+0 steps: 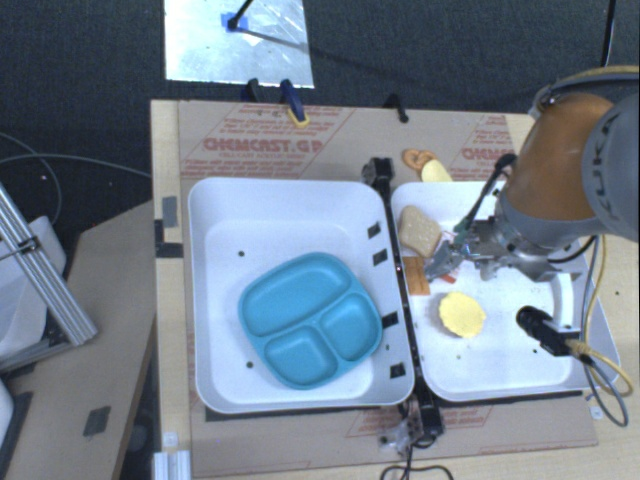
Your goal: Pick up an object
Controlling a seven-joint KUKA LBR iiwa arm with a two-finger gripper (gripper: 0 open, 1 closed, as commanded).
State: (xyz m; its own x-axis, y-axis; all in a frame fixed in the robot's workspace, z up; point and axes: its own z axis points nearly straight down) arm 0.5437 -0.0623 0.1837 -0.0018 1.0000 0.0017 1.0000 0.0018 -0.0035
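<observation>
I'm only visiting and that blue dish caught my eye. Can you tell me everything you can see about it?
The blue tray is a light blue, smooth, plastic-looking dish with rounded corners and three compartments: one long one and two smaller ones. It lies flat and right side up, turned at an angle, on the floor of the left white bin. Nothing sits in its compartments and nothing else touches it. The robot's gripper is over the other bin, well away from it.
</observation>
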